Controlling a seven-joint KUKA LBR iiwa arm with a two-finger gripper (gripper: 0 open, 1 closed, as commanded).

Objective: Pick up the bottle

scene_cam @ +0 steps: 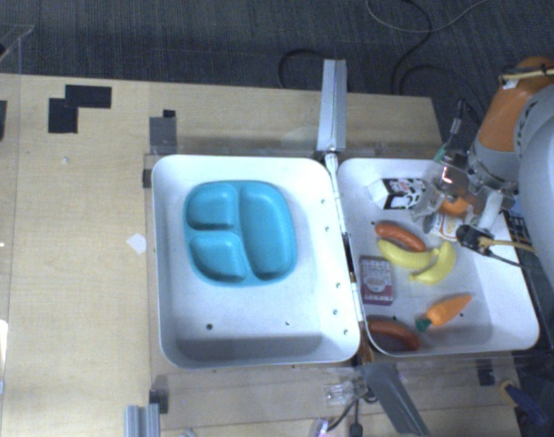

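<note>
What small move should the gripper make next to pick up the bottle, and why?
Probably a short shift toward the view's left. The gripper hangs over the far end of the right bin, above a small orange item, while the black-and-white object that looks like the bottle lies just beside it. Centre over it first, then descend.

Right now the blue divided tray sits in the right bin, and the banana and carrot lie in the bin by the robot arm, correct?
Not quite. The camera view shows the blue divided tray in the left bin, not the right one. The rest stands: the banana and carrot lie in the right bin, by the robot arm.
</note>
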